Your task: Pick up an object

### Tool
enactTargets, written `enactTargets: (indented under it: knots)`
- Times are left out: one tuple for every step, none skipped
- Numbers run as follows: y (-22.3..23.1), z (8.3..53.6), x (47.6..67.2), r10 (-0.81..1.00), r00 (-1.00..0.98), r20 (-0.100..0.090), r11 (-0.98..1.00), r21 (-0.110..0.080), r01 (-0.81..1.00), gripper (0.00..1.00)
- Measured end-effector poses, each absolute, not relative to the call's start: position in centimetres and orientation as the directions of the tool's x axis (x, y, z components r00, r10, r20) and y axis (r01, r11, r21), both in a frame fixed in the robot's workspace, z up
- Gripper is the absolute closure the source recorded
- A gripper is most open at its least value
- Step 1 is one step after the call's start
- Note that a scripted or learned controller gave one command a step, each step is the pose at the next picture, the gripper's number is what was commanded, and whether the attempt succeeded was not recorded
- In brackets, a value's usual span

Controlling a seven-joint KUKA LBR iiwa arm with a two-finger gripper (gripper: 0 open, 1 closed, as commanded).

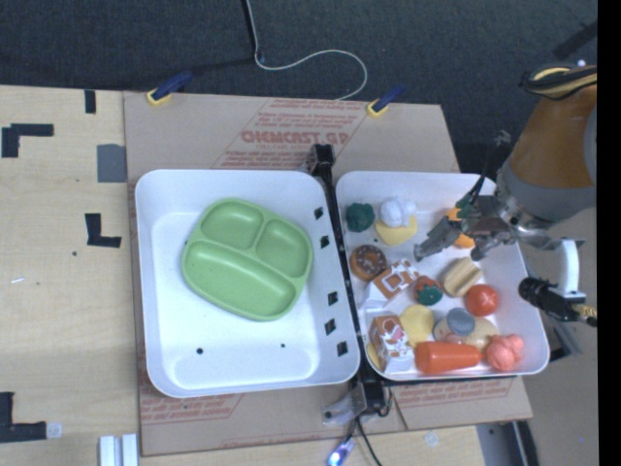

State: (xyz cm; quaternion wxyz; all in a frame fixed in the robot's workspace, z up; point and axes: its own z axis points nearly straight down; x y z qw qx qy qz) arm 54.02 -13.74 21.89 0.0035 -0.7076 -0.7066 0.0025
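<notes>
Dark carpet point(116, 17) lay behind the wooden bench point(58, 260), where a cardboard sheet point(281, 129) carried two shallow white bins. Inside the left bin point(160, 348) sat a green divided plate point(247, 257). Toy food crowded the right bin point(417, 181): a green piece point(360, 216), a white-and-yellow piece point(396, 219), a chocolate donut point(368, 260), a bread roll point(460, 277), a tomato point(480, 300), a carrot point(448, 357) and a pink piece point(504, 350) near the front wall. The gripper point(439, 240) hung over this bin's right side, above the roll, its fingers apart, with nothing visible between them. A white cable point(291, 61) looped across the carpet.
</notes>
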Motion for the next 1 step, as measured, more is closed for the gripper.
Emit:
enactTargets:
  knots:
    - [-6.48,18.8,50.59,1.0,-0.006,0.004,0.006,-0.008,1.0,0.0]
